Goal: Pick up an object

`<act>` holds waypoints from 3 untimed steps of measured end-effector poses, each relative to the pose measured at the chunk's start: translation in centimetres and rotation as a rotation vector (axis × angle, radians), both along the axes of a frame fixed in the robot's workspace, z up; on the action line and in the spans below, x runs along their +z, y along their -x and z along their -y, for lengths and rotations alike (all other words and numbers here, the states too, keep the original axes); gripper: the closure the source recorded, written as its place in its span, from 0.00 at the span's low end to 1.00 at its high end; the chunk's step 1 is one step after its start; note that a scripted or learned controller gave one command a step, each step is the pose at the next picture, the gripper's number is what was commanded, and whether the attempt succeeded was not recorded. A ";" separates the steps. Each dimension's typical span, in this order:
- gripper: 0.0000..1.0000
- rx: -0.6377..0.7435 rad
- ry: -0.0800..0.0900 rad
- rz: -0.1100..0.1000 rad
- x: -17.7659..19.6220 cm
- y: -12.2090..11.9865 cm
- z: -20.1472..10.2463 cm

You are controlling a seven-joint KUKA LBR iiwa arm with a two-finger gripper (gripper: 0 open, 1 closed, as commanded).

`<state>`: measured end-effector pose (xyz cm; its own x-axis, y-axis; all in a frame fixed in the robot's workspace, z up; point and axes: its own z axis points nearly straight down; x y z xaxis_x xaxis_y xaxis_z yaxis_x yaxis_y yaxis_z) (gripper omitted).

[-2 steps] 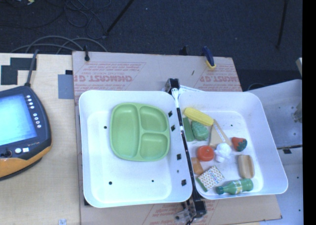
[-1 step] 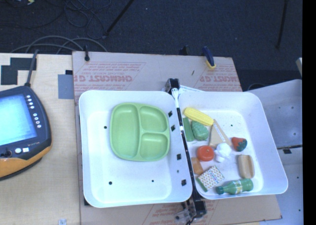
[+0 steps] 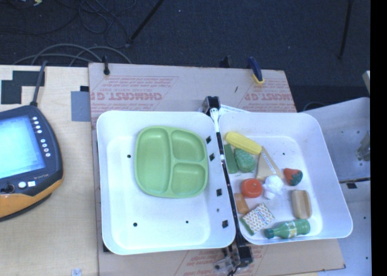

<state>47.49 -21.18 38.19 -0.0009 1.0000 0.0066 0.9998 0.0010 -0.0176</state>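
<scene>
A pale wooden bench [image 3: 60,226] stands on dark carpet floor [image 3: 272,14] strewn with black cables. It bears a brown cardboard sheet [image 3: 151,90] printed upside down with what seems to read "CHEMCAST G.P". The left shallow white bin [image 3: 121,232] holds a green compartment plastic plate [image 3: 171,161]. The right shallow white bin [image 3: 329,208] holds small toy foods, among them a yellow plastic corn cob [image 3: 243,142] and a green plastic bottle [image 3: 287,229]. Whether the end effector is spread or pressed together cannot be told.

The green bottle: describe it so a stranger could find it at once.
Look in the right bin, the one crowded with toy food. Along its near edge lies the green bottle, on its side, below the hot dog. It is the only bottle, dark green with a pale label.
</scene>
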 end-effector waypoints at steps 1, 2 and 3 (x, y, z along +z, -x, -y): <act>1.00 0.001 0.014 0.033 16.6 -0.1 0.3; 1.00 0.000 0.000 0.001 0.9 0.0 -0.9; 1.00 0.004 0.001 0.004 -12.2 -6.0 -1.3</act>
